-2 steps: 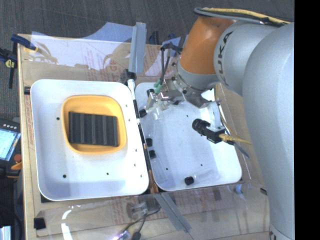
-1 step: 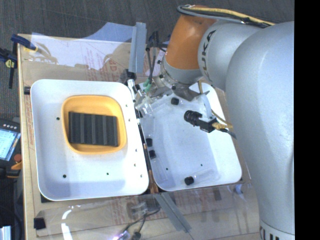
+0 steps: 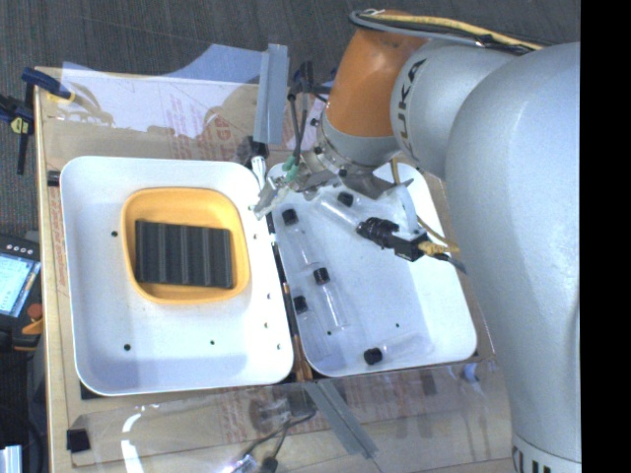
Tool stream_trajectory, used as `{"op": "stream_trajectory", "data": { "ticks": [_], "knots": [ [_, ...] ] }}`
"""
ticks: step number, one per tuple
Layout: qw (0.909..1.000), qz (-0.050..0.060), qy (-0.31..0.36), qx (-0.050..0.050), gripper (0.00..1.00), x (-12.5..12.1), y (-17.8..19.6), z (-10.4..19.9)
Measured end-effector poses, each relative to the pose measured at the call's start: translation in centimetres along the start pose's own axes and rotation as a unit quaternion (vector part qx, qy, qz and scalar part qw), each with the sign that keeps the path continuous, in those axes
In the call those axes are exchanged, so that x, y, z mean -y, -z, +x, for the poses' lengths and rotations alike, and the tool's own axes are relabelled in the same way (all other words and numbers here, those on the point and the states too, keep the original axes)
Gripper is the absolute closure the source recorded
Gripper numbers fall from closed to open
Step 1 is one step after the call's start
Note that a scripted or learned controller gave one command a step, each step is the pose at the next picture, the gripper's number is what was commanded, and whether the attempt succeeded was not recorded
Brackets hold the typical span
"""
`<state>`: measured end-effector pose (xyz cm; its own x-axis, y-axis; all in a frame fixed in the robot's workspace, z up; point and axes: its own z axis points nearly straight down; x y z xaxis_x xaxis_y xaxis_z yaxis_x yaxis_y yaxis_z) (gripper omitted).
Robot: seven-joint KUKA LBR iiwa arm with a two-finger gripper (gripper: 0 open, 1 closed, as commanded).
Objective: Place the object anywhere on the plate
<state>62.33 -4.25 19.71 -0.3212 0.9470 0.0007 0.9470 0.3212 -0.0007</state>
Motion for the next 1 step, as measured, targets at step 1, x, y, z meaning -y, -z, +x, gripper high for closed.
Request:
{"op": "stream_trajectory", "data": {
  "ticks": [1],
  "knots": [
    [0.9997, 0.001, -0.025, 0.0, 0.0, -4.85, -0.56, 6.58]
  ]
}}
